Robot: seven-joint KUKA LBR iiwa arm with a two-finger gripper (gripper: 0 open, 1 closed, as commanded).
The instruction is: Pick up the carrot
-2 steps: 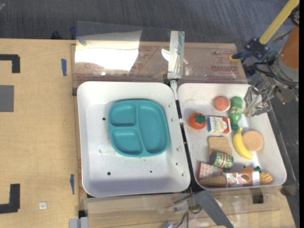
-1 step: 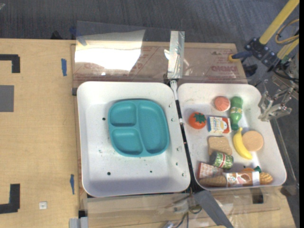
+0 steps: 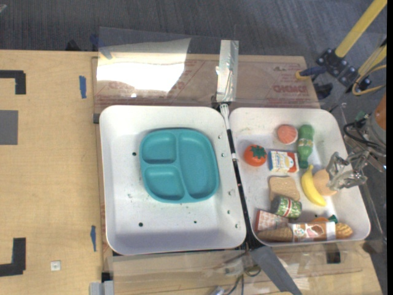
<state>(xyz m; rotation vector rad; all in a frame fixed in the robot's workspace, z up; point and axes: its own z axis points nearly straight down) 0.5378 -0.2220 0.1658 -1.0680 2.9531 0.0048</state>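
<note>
over right bin [image 3: 325, 112], far-right side: end effector [image 3: 342, 172], bare metal, apart or together cannot tell; nothing visibly held. toward view's near edge from it, apart: carrot [image 3: 342, 230], small, orange, smooth, seemingly lying along bin's near wall, touching ketchup bottle [image 3: 309, 230].
</note>
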